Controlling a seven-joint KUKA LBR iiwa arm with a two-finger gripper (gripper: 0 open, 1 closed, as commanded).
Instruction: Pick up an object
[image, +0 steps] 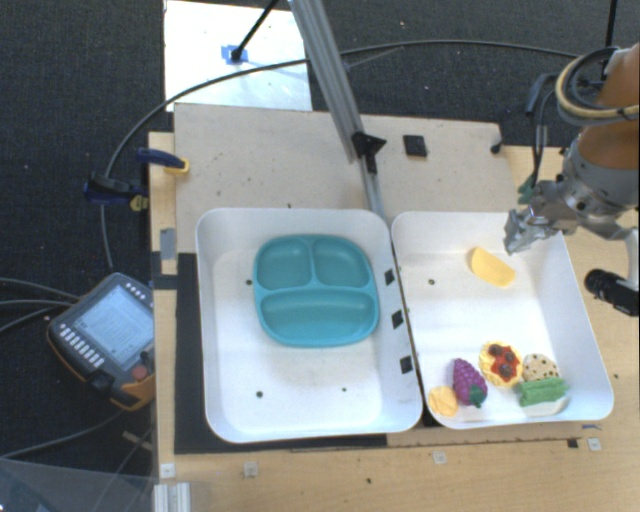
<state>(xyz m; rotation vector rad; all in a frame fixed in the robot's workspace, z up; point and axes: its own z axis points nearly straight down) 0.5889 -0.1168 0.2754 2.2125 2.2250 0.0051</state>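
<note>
I see the gripper (520, 240) low over the right bin (580, 330), near its far edge, just beside a yellow toy piece (493, 267) lying on the bin floor. I cannot tell how it is set. More toy food (500, 378) sits clustered at the bin's near edge. A teal divided plate (316, 291) lies in the left bin (225, 390).

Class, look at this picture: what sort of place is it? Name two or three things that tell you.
Probably a robotics lab bench set up for grasping tests. A robot arm reaches over two white bins, toy food lies in one, and a control pendant with cables sits beside the bench.
</note>
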